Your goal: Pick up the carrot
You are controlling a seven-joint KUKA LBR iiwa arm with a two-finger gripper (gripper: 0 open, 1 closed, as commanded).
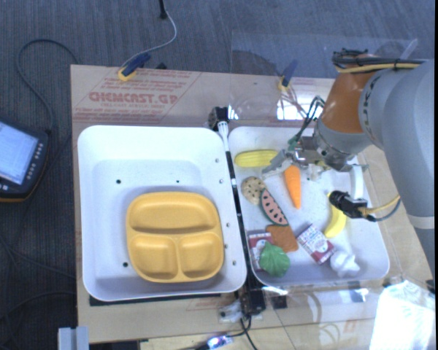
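My claw [296, 159] hangs over the right bin [372, 257], at its far end, with its tips right at the top of the carrot [294, 184]. I cannot tell how wide it stands or whether it has any grip on the carrot. The carrot lies lengthwise in that bin, point toward the near side, between the corn cob [255, 157] and the banana [336, 222], with the watermelon slice [273, 206] just beside it. The left bin [102, 166] holds a yellow divided tray [175, 235].
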